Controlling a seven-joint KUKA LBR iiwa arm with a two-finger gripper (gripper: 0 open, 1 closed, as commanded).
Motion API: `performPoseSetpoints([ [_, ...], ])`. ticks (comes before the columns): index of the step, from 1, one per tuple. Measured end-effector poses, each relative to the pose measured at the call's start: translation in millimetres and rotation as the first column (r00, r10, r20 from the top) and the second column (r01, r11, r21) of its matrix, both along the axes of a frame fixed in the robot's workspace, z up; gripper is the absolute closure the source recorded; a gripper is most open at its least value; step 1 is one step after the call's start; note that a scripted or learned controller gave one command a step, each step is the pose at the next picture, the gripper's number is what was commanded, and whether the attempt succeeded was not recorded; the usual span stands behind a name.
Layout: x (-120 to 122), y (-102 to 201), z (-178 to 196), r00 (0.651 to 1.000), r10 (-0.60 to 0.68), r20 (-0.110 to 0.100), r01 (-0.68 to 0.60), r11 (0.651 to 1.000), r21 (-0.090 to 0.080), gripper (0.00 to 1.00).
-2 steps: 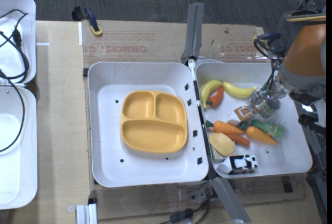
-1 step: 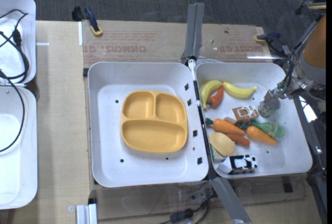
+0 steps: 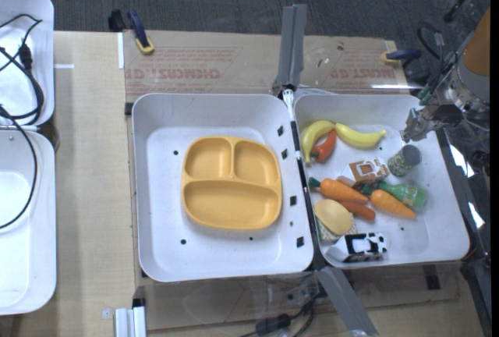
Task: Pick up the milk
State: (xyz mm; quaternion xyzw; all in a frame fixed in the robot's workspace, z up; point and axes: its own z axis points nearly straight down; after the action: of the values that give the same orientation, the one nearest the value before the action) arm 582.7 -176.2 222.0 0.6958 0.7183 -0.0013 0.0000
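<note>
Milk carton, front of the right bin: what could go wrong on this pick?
1. The milk carton lies on its side by the bin's front wall, leaving little room there.
2. A round tan food piece sits close beside it and could get nudged.
3. The gripper is over the bin's far side, with carrots between.

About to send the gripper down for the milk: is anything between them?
Yes. The gripper is at the right bin's far right edge; the milk carton lies at the near edge. The small can and carrots sit between them.
</note>
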Motion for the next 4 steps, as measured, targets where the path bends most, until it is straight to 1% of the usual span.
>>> performPoseSetpoints([
  [1, 0.0, 0.1, -0.1, 1.0, 0.0, 0.0, 0.0, 1.0, 0.0, 0.0],
  [2, 1.2, 30.8, -117.7, 0.989, 0.147, 0.001, -0.147, 0.989, 0.001, 0.0],
  [3, 3.6, 28.9, -108.1, 0.989, 0.146, 0.007, -0.146, 0.989, -0.003, 1.0],
  [4, -21.3, 102.0, -32.2, 0.975, 0.223, -0.001, -0.223, 0.975, 0.002, 1.0],
])
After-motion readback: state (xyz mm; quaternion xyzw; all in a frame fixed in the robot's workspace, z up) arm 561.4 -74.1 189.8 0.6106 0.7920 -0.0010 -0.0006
